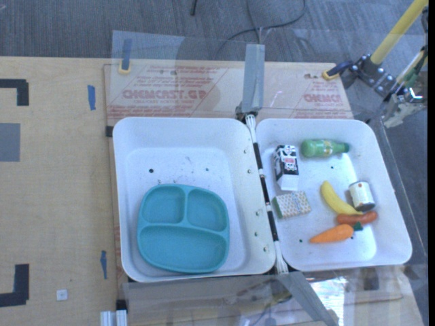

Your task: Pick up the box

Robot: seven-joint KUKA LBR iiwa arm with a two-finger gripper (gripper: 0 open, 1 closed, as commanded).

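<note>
step: approach box [292,204] | just below milk carton [287,167] | descend straight, span narrow sides, avoid carton | grip: cannot tell

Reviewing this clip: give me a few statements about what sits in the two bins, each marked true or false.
1. The teal plate lies in the left bin. True.
2. The banana lies in the left bin. False: it is in the right bin.
3. The small box lies near the divider. True.
4. The green bottle stands upright. False: it lies on its side.
5. The carrot rests on the plate. False: it lies on the right bin's floor.
</note>
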